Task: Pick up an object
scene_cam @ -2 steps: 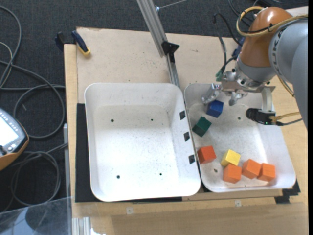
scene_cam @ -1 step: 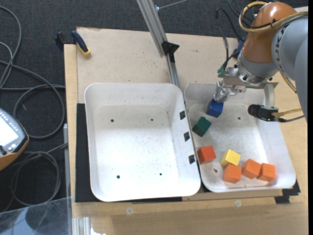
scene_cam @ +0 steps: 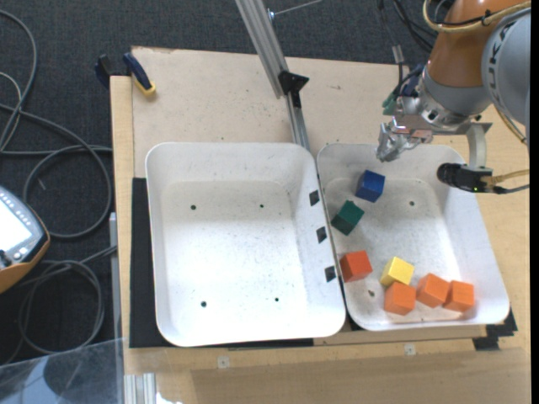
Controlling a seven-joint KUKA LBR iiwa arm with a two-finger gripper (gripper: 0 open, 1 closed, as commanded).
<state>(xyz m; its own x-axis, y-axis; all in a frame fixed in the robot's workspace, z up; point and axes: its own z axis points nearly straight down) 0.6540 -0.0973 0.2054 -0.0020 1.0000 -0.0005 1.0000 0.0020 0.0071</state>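
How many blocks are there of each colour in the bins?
Blue block: 1
Green block: 1
Yellow block: 1
Orange blocks: 4
Total: 7, all in the right bin

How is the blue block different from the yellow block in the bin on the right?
The small blue block lies near the far end of the right white bin, just below the gripper; the small yellow block lies toward the near end. The blue block sits apart with only a green block nearby, while the yellow block sits among orange blocks. Both are similar-sized cubes resting in the same bin.
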